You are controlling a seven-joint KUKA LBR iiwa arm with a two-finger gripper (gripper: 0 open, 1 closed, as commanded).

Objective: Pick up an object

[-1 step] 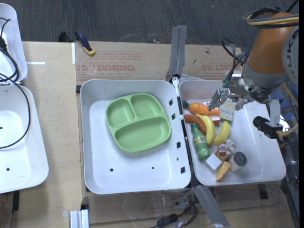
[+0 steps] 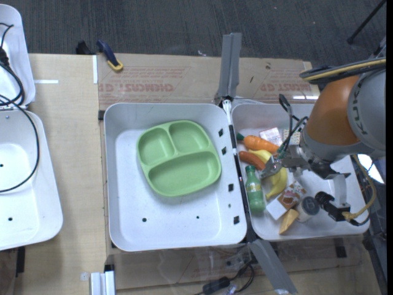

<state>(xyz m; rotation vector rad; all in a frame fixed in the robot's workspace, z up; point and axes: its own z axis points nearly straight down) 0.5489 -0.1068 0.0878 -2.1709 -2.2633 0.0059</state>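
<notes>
Clutter fills the right bin: a carrot near eleven o'clock of the pile, a red-orange sausage-like piece just below it, a green bottle lying along the bin's nine o'clock wall, a banana beside it, an ice-cream cone toward six o'clock, and small packets I cannot name. The left bin holds a green divided plate, tilted, roughly at its centre.

The gripper sits low over the pile, its tip just at twelve o'clock of the banana and at three o'clock of the sausage-like piece. Whether it is spread or closed cannot be told; the tip is small and dark against the heap, and nothing can be seen lifted with it.

Judged from this, the pick is at the reaching or grasping stage. No object looks raised off the bin floor, so the grasp itself, if not already closing, and the whole lift remain. The nearest candidates are the banana and the sausage-like piece, crowded together, which could spoil a clean grasp.
</notes>
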